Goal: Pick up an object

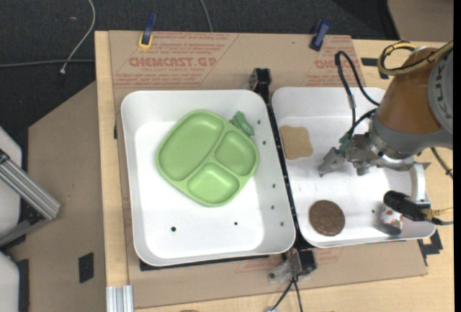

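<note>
The tan flat piece is judged the likeliest thing to be picked. It is found lying flat in the right bin, at its far left, close beside the wall shared with the left bin. It looks like a thin, roughly square slab with soft corners, so it is expected to be light and perhaps slightly pliable. With so low a profile, little edge is offered for a hold. A grip across two opposite edges, pressed down to the bin floor, is judged best, and care is needed on the side against the wall.

A brown round disc is seen at the near side of the same bin, well apart from the tan piece. It is equally flat and would be taken across its width.

The jaws are held over the middle of the right bin, just right of the tan piece. They appear to be spread apart, and nothing is seen between them. The arm is brought in from the right.

In the left bin a green divided plate is set, with a small green piece touching its far right rim. Both bins are carried on a cardboard-covered tabletop.
</note>
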`<state>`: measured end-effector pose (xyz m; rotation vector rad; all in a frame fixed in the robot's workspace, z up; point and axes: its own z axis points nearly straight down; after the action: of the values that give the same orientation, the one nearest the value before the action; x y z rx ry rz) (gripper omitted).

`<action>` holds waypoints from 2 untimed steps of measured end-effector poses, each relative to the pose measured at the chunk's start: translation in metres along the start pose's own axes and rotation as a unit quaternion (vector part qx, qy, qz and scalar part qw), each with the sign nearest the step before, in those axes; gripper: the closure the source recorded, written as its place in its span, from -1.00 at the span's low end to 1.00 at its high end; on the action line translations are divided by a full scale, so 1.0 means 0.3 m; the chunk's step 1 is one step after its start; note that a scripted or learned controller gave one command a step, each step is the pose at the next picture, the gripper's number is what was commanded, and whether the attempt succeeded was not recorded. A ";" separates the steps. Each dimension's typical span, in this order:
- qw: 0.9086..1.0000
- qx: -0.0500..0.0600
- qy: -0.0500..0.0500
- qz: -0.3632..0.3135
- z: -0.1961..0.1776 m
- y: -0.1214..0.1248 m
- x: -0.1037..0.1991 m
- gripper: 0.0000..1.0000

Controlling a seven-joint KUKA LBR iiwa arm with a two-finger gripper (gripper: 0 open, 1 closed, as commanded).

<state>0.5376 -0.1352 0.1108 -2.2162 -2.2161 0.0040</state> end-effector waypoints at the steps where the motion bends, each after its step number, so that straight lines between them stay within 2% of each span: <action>1: 1.000 -0.004 -0.001 0.000 -0.048 0.006 -0.003 1.00; 2: 1.000 -0.007 -0.003 0.000 -0.262 0.016 -0.011 1.00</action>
<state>0.5431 -0.1387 0.1894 -2.2247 -2.2268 -0.0060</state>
